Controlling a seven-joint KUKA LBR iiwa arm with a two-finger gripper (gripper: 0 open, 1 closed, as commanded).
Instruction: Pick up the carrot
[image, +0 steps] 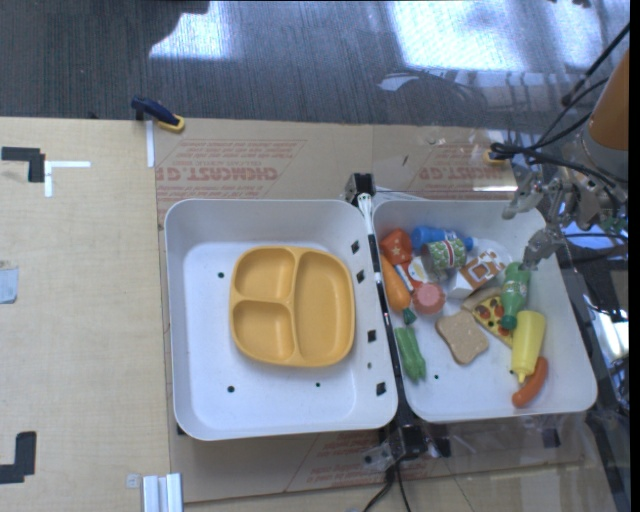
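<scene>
The carrot (396, 284), a short orange piece, lies in the right bin (500, 402) against its left wall, below a red toy (396, 243) and beside a pink can (429, 298). My gripper (523, 236) hangs over the bin's far right corner, well to the right of the carrot and above a green bottle (514, 286). Its fingers stand apart with nothing between them.
The right bin also holds a blue bottle (441, 240), a small carton (483, 268), a pizza slice (490, 315), bread (462, 338), a green pod (410, 353), a yellow bottle (527, 340) and a sausage (530, 383). The left bin (200, 330) holds a yellow divided plate (293, 305).
</scene>
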